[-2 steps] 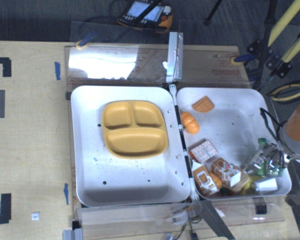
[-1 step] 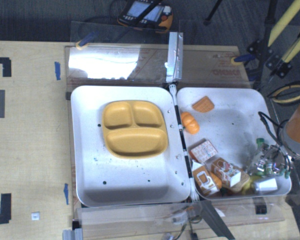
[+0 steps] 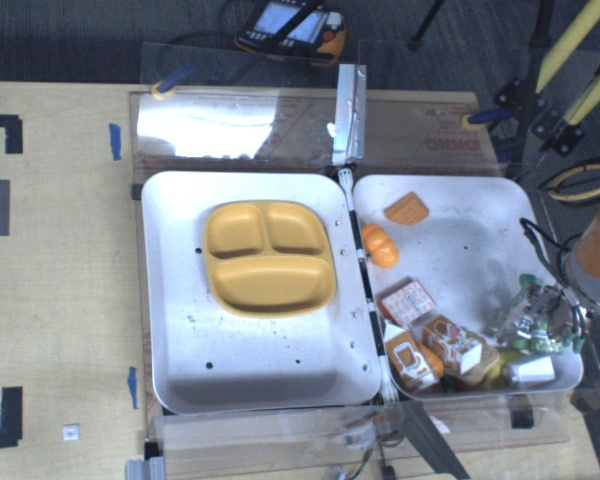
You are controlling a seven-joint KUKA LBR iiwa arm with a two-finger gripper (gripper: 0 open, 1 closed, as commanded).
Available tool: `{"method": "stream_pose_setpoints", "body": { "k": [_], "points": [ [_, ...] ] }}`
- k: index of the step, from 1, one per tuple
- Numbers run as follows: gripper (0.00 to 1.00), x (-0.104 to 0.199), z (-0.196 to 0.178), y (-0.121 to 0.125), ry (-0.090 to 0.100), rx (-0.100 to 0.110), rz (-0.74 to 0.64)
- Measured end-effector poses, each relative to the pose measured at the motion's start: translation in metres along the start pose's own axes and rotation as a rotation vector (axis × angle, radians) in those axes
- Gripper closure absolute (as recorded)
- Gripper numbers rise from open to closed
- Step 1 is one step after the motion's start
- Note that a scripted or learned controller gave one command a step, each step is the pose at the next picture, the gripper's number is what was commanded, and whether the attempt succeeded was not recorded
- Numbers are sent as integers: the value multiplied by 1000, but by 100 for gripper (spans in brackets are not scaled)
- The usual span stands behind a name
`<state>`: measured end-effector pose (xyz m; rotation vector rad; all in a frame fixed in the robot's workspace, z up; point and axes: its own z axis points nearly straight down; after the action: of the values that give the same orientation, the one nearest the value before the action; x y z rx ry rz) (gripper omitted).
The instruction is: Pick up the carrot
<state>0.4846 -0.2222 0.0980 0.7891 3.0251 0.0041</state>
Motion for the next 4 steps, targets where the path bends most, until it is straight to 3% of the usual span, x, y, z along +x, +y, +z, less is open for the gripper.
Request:
{"method": "stream_pose_setpoints", "body": {
  "k": [1, 2, 3, 4],
  "points": [
    [100, 2, 10, -1, 8, 3, -151],
    [100, 18, -104, 41, 10, 4, -95],
    [0, 18, -104, 41, 10, 4, -95],
    [0, -15, -55, 147, 9, 3, -51]
  ]
}}
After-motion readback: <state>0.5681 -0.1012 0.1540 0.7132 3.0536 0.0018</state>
